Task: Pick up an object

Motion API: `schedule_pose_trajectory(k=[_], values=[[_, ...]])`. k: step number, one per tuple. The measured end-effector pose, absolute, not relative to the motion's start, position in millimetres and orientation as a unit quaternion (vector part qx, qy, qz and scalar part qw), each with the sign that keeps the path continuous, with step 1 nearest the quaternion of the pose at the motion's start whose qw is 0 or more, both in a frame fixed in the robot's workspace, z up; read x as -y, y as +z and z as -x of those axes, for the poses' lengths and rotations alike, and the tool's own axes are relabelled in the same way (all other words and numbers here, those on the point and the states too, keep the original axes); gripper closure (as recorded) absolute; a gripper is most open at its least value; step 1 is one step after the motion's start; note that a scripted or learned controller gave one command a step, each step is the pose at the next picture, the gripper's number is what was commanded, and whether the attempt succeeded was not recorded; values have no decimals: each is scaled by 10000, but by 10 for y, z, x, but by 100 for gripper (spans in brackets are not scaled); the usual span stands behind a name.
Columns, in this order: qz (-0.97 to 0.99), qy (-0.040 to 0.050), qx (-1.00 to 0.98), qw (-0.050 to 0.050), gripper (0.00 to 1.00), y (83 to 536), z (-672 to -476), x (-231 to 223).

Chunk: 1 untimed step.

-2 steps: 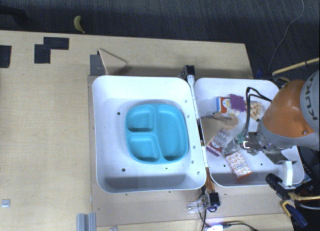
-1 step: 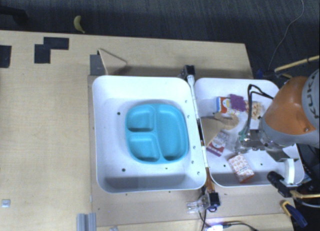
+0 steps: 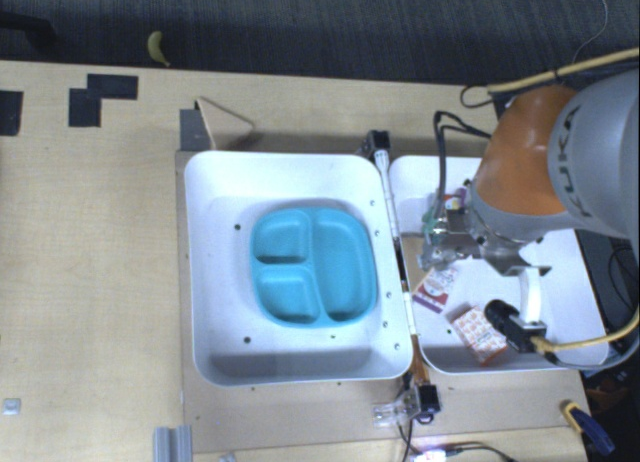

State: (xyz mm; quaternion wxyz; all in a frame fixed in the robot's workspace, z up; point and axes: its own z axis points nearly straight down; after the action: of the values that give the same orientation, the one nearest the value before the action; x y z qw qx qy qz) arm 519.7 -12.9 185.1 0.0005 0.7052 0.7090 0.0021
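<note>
Even overhead light, soft shadows, white bins slightly overexposed, mild blur.

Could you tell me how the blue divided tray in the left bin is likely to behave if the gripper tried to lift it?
The blue divided tray looks like moulded plastic, so probably stiff and light for its size. It lies flat on the left bin floor, so its rim may be hard to grip. Its smooth surface could slip.

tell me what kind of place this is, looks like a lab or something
Probably a robotics lab or test cell. A grey and orange arm reaches over two white bins on a wooden bench, loose cables trail around it, and dark carpet lies behind.
</note>
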Motion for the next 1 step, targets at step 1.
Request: schedule_pose_trajectory(k=[1], values=[[-7057, 13, -7085, 6, 0, 1848, -5193, 140]])
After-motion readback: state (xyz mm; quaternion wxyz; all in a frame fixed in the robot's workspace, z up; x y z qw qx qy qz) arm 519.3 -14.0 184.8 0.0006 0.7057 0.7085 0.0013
